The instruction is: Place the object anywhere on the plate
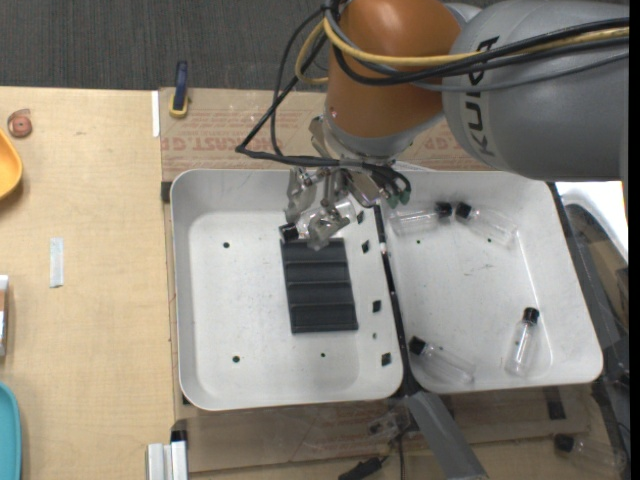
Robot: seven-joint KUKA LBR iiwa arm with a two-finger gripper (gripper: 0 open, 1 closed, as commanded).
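A black ribbed rectangular plate (320,288) lies flat in the middle of the left bin (215,318). My gripper (320,223) hangs from the orange-banded wrist right above the plate's far edge. A small black piece (289,232) shows at the gripper's left side; I cannot make out what it is or whether it is held. In the right bin (480,268) lie three clear tubes with black caps: one at the far side (440,212), one near the right front (522,340) and one at the front left corner (437,360).
The ridge where the two bins meet (388,288) runs just right of the plate. The wooden benchtop (90,268) spreads to the left, with a small white strip (56,263) and an orange dish edge (8,168). Cables (290,88) loop beside the wrist.
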